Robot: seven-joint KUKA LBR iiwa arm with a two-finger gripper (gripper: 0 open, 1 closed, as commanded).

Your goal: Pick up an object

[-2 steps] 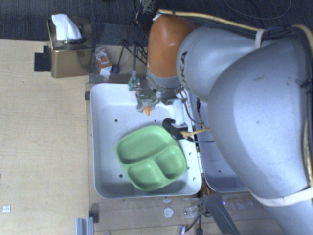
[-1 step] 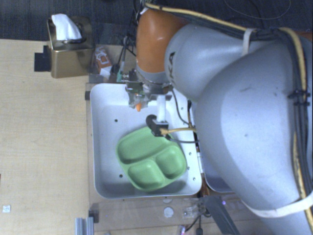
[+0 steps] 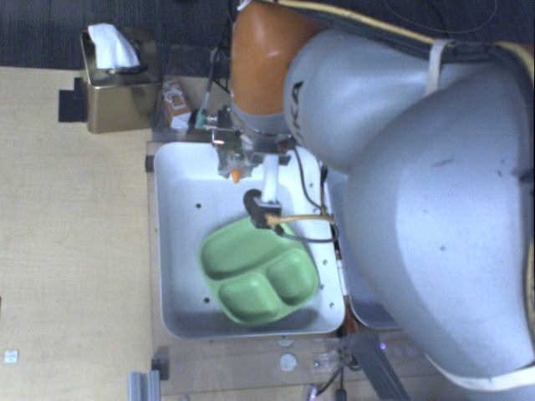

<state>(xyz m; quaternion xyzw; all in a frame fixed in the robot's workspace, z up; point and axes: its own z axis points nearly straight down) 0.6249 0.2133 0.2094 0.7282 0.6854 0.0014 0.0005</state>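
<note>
A green plate (image 3: 259,275) with three compartments lies in the near half of the left white bin (image 3: 178,215), tilted toward the bin's right wall. My gripper (image 3: 231,162) hangs over the far end of this bin, below the orange wrist band, well apart from the plate. A small orange bit (image 3: 236,175) shows right at the gripper's tip; I cannot tell whether it is a loose object or part of the tool. The arm hides the bin's far right corner.
The big grey arm covers most of the right bin (image 3: 361,312). A brown tissue box (image 3: 117,78) and a small carton (image 3: 175,100) stand beyond the left bin. Bare wooden bench (image 3: 75,249) stretches to the left.
</note>
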